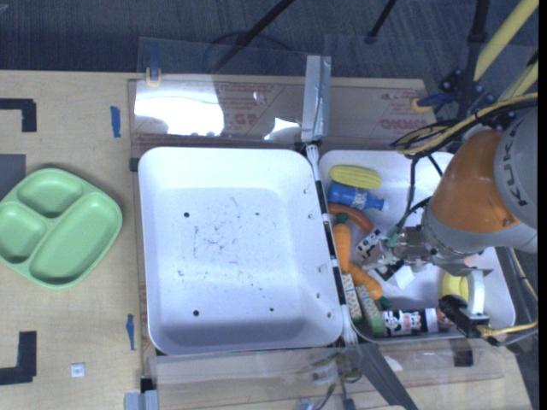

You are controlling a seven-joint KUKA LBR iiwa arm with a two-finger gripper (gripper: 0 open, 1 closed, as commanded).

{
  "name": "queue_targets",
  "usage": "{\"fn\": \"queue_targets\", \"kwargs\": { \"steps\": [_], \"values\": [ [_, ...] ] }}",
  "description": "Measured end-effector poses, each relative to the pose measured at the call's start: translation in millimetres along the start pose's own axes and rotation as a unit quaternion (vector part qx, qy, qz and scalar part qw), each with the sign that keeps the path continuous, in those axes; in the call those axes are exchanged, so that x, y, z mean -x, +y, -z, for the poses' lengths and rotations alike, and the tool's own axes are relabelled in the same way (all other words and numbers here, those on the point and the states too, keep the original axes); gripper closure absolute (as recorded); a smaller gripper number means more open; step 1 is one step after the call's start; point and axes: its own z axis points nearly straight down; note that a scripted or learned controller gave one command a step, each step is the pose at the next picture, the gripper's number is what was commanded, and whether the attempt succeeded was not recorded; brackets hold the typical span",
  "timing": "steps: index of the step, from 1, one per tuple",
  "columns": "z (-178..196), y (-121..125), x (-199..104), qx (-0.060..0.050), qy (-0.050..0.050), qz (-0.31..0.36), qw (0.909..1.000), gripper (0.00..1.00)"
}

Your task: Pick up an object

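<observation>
Gripper (pixel 395 253) low in right bin (pixel 402 162) among toys, grip state unclear

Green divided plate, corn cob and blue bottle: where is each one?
Green divided plate (pixel 56 226): camera view, its middle ridge.
Corn cob (pixel 356 177): camera view, its yellow middle.
Blue bottle (pixel 352 197): camera view, its body.

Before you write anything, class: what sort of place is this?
Probably a robotics lab set up for picking trials. A grey and orange robot arm reaches over two white bins, one holding toy food such as a corn cob, with tripod legs on the carpet behind.
</observation>
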Motion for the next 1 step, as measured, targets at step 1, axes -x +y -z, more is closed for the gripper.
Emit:
{"fn": "queue_targets", "kwargs": {
  "steps": [1],
  "values": [
    [9.3,-1.0,0.1,-0.002,0.001,-0.001,1.0000,1.00]
  ]
}}
